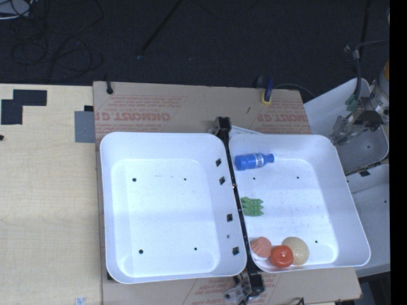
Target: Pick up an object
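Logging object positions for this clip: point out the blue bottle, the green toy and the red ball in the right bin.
blue bottle (pixel 253 161): camera view, middle of its body.
green toy (pixel 252 206): camera view, its centre.
red ball (pixel 282 256): camera view, top of its rounded surface.

Bright, even overhead light; white bins (pixel 162 143) mildly glary, background dark.

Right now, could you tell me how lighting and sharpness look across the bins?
In the camera view, the left bin has a soft shadow over its lower half; the blue bottle looks slightly blurred; the background above the bench is nearly black.
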Tool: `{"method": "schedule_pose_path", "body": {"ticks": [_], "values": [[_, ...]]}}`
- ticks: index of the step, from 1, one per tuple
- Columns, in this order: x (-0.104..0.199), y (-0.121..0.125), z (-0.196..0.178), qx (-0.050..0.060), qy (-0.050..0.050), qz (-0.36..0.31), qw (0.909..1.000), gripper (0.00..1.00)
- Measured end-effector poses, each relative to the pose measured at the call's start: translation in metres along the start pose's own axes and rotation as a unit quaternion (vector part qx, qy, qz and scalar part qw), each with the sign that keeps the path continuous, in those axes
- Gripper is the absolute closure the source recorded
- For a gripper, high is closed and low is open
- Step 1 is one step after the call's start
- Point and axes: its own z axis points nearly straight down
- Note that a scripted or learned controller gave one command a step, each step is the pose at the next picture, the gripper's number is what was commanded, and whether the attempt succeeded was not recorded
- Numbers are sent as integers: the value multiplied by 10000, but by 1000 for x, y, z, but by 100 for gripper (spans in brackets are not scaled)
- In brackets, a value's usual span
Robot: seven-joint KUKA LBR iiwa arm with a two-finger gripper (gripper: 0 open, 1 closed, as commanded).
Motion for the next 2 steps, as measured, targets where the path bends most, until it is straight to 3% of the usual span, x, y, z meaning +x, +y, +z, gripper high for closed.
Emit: {"method": "schedule_pose_path", "body": {"ticks": [1, 2], "values": [[1, -39, 80, 50, 23, 9, 10000, 100], [49, -80, 150, 53, 35, 2, 10000, 100]]}}
